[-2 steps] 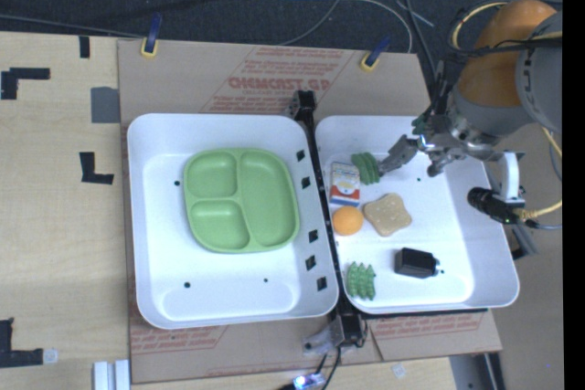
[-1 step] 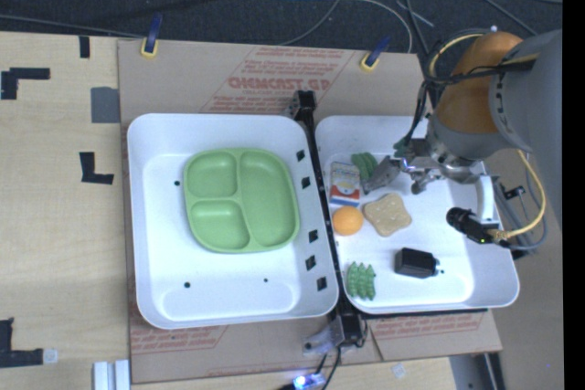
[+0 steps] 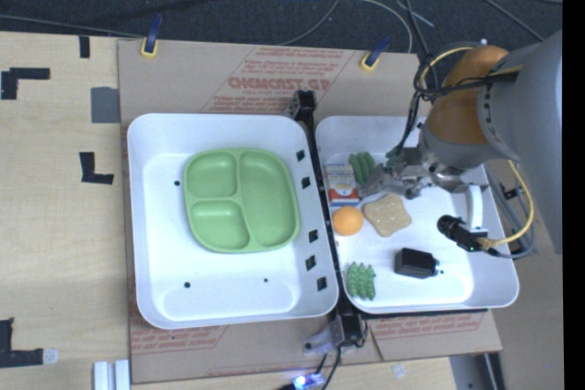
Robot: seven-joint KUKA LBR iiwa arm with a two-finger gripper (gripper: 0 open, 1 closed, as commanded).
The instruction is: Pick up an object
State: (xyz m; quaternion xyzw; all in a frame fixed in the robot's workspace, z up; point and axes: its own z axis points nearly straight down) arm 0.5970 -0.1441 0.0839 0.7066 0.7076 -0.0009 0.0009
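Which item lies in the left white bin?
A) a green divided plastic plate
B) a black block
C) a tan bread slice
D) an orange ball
A: the green divided plastic plate lies alone in the left white bin, the other three items sit in the right bin.
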